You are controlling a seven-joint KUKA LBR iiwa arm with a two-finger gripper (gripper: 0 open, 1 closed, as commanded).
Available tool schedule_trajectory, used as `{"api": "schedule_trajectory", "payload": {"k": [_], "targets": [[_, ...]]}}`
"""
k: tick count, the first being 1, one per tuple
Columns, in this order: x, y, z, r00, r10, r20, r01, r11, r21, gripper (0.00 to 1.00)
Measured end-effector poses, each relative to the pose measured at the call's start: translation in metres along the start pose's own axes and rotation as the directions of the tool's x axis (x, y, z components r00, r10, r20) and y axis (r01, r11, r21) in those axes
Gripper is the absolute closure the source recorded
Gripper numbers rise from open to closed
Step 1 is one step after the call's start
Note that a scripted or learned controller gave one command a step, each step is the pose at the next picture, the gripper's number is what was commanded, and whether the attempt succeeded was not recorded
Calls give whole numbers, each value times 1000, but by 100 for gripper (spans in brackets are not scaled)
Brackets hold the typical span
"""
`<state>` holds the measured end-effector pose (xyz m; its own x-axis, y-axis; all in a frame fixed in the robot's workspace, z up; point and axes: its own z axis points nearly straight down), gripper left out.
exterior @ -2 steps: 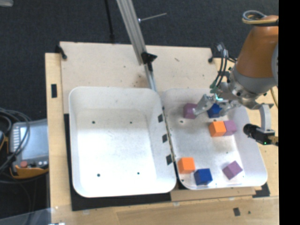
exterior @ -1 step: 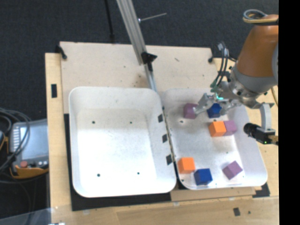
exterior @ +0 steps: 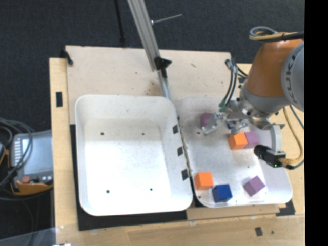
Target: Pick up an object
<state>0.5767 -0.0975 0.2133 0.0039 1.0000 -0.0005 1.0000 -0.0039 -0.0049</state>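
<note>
The end effector (exterior: pixel 221 123) hangs low over the right bin (exterior: pixel 197 111), reaching in from three o'clock, and whether it is released or clenched I cannot tell from here; nothing is plainly caught in it. Just off its tip, at about ten o'clock, sits a small mauve block (exterior: pixel 206 119), near it, though whether the two touch is unclear. At roughly five o'clock from the tip, an orange block (exterior: pixel 238 141) lies tight against a pink block (exterior: pixel 251 138) on its three o'clock side, both partly under the wrist. Farther down the bin, toward six o'clock, a second orange block (exterior: pixel 204 180) rests near the bin's left wall, with a blue block (exterior: pixel 222 192) just beside it at four o'clock and a purple block (exterior: pixel 253 185) apart at three o'clock. The left bin (exterior: pixel 87 111) lies alongside at nine o'clock. Both bins rest on the pale wooden surface (exterior: pixel 102 65), and a slanted metal rail (exterior: pixel 145 27) rises at twelve o'clock.
</note>
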Motion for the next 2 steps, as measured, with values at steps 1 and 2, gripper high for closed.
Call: {"api": "schedule_trajectory", "payload": {"k": [1, 2], "targets": [[0, -1, 42, 1000, -2, 0, 2, 1000, 0, 0], [-3, 2, 85, 1000, -1, 1, 1, 1000, -1, 0]]}}
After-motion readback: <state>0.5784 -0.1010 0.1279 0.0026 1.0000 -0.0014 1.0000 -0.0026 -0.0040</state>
